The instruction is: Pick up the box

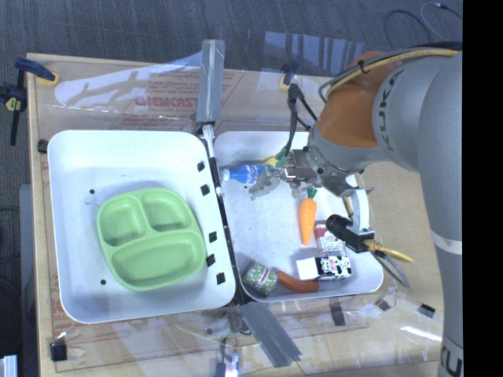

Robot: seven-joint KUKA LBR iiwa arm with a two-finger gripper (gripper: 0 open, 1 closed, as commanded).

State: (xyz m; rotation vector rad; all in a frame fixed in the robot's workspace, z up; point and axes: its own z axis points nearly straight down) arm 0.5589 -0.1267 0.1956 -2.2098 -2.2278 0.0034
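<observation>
White bin (259,144) holds the box (333,265); fingers (266,181) above it, state unclear.

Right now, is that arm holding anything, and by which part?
It cannot be told. The gripper sits near the blue and white item in the right bin. The box lies apart from it.

Bulky grey arm (428,108), orange wrist band (350,116), yellow cable (409,53).

Robot lab: clamped bench (35,132), bins (71,155)
</observation>
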